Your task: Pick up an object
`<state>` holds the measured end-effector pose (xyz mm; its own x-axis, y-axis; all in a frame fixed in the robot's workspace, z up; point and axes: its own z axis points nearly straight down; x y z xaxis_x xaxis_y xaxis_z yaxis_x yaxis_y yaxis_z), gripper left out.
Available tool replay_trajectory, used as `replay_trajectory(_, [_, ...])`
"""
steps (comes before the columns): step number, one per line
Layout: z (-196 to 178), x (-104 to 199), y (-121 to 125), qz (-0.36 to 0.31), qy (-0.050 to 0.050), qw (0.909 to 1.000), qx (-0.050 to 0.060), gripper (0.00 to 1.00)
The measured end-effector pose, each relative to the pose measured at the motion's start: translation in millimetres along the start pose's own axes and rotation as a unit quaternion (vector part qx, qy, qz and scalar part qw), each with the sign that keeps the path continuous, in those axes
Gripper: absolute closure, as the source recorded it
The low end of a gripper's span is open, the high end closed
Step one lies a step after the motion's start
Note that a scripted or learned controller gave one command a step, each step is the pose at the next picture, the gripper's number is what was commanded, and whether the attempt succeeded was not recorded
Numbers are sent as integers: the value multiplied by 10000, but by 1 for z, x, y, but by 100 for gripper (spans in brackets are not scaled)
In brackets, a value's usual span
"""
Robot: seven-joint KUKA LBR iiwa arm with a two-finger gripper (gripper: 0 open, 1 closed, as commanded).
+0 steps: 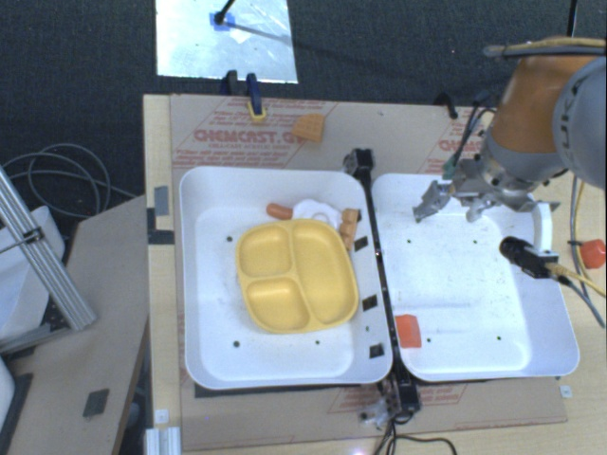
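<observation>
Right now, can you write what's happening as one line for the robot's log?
tool: over right bin, holding nothing | yellow divided tray: left bin | orange block: right bin, near left corner | pick: not yet done

The arm [560,93] is a thick rounded body, grey on its outer shell with a broad orange band above the wrist. Thin dark and green cables [467,136] run beside the wrist. The hand [450,204] is pale grey metal with two short, angular fingers [427,202].
</observation>
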<state>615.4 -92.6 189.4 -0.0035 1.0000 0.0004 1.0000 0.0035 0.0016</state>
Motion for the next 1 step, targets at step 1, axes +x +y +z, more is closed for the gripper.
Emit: replay_trajectory(1, [-116,83,-89,-46,21,10000,-41,0])
